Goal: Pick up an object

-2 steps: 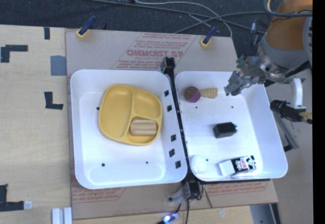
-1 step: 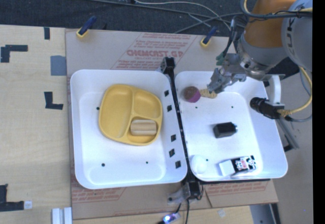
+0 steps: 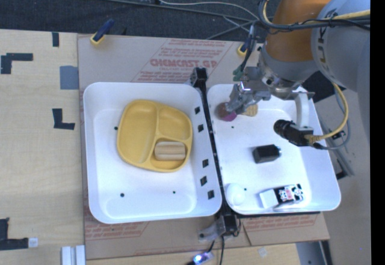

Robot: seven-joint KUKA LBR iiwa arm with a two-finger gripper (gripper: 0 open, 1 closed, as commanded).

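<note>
Gripper [image 3: 236, 103]: low over small round pink object [image 3: 227, 113]; jaw state, I cannot tell.
Risk: object may slip toward right white bin's wall [image 3: 212, 137].

A left white bin [image 3: 90, 137] and a right white bin [image 3: 240, 137] sat side by side on brown cardboard [image 3: 180, 59]. A blue and yellow clamp [image 3: 102, 30] sat at eleven o'clock. Black tape marks [image 3: 60, 118] dotted the wooden bench [image 3: 30, 167] at nine o'clock.

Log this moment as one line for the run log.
gripper: low in right bin, at pink object | grasp: unconfirmed | yellow plate: left bin, holds wooden block | black block: untouched
</note>
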